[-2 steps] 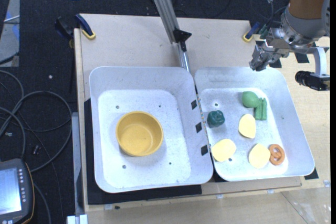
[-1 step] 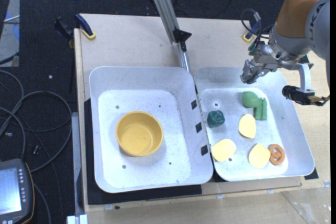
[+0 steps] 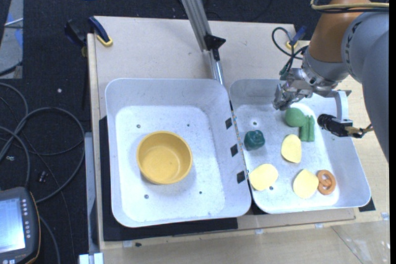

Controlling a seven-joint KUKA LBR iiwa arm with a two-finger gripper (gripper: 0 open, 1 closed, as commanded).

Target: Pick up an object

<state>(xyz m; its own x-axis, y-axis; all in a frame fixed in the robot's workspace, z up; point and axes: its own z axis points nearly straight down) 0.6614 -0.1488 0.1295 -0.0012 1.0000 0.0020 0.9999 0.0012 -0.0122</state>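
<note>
From above, the table (image 3: 161,52) carries two white bins side by side. The left bin (image 3: 124,102) holds a yellow bowl (image 3: 164,157), upright, sitting a little left of its middle. The right bin (image 3: 356,185) holds the small things. A dark green lump (image 3: 254,140) lies near the divider between the bins. To its right a green piece (image 3: 301,121) lies in the upper part of the bin, with one end turned down. Just below it sits a pale yellow slice (image 3: 291,149). Two more yellow slices lie toward the near edge: one (image 3: 264,177) at the left, one (image 3: 305,183) at the right. An orange ring (image 3: 326,182) touches the right one on its far side.

The arm (image 3: 362,40) comes in from the right, its orange band above the wrist. The pincer (image 3: 288,97) hangs over the far part of the right bin, just beside the upper left of the green piece. Whether it touches that piece cannot be told. Its tips are too small and dark against the bin wall to tell how they stand.

A grey pole (image 3: 193,3) slants across the table from the far side to the gap between the bins.
</note>
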